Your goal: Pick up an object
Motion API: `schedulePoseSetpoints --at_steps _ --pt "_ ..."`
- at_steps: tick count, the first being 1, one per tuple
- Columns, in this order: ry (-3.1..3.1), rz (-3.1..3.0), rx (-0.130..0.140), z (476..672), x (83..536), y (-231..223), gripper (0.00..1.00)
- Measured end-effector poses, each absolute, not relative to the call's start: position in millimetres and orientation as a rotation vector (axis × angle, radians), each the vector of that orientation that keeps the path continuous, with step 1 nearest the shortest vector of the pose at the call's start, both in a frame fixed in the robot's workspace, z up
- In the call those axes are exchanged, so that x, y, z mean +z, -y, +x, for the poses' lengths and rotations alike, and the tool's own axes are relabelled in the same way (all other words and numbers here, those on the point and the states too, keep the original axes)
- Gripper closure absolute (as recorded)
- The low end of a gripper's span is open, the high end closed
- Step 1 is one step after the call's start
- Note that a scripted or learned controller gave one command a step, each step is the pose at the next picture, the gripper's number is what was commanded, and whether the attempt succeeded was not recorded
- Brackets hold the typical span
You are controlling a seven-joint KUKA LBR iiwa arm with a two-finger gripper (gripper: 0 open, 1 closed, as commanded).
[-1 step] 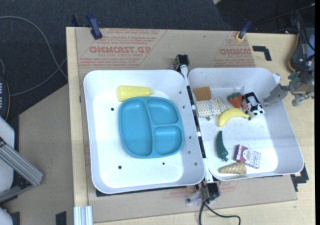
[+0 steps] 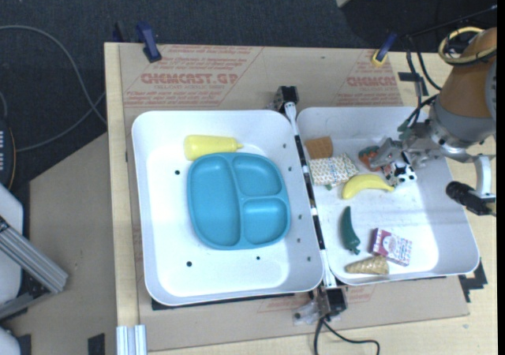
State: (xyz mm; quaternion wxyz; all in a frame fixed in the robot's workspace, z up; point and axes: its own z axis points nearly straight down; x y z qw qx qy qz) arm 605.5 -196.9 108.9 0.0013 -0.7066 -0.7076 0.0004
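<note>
Fingers on the gripper (image 2: 388, 158) are too small and cluttered from where I stand to read, so I cannot tell whether they are spread or closed, and I see nothing between them. Taking the banana (image 2: 367, 184) as my landmark: the gripper hangs just above and a little to the right of it in the right bin (image 2: 450, 255), with the grey arm (image 2: 465, 101) and its orange band running off to the upper right. A small reddish thing (image 2: 369, 157) sits just above the banana, right at the gripper's tip, and it may be the real target; I cannot say which. A patterned packet (image 2: 332, 169) lies just left of the banana, a brown square (image 2: 319, 147) up and left of that, a dark green piece (image 2: 349, 229) below, then a pink-and-white carton (image 2: 392, 247) and a cone (image 2: 367, 266) lower still. Far to the banana's left, in the left bin (image 2: 158, 211), rest a blue divided plate (image 2: 237, 199) and a pale yellow object (image 2: 210, 146). To my eye this is the approach step, nothing lifted yet. The banana lies with its long axis nearly left to right, curved, its ends drooping, the left tip pointing down toward the bin divider. A grasp would want the fingers set across that axis, closing on the middle of the fruit, then a straight lift.
</note>
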Motion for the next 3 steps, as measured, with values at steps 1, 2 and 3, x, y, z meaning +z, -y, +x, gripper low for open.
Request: schedulePoseSetpoints --at_steps 1,2,3 --pt "2.225 -2.222 -0.004 637.9 95 144 0.00" --pt "2.227 -2.222 -0.002 638.2 106 145 1.00" --pt "2.223 -2.220 -0.001 576.2 185 56 1.00"
